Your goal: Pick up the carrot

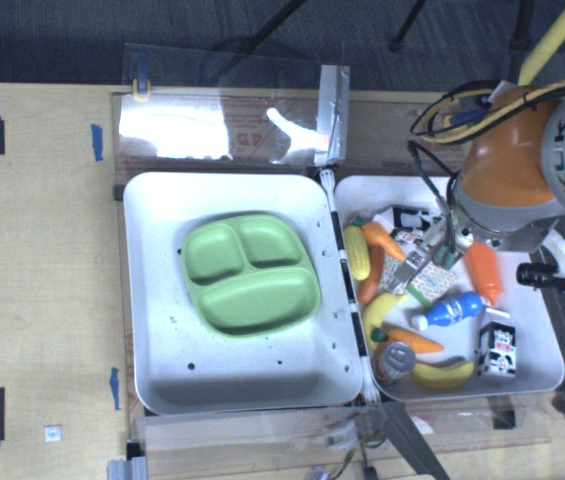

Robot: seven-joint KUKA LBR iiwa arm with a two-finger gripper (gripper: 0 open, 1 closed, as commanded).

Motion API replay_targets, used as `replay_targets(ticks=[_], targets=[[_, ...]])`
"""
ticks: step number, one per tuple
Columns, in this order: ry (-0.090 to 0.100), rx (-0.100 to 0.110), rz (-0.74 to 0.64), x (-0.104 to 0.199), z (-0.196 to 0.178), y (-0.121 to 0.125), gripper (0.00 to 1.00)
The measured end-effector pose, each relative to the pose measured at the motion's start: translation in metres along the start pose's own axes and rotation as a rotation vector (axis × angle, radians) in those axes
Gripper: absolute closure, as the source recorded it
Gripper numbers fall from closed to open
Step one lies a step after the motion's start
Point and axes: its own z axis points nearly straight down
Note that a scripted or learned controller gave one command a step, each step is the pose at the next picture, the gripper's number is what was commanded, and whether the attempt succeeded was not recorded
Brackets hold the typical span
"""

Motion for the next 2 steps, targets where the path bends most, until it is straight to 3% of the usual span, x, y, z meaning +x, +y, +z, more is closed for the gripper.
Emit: replay_targets(ticks=[1,2], targets=[[0.012,0.026,-0.275,-0.045,0.016,0.024,0.0],[0.041,0.051,-0.345,-0.057,0.018,0.033,0.0]])
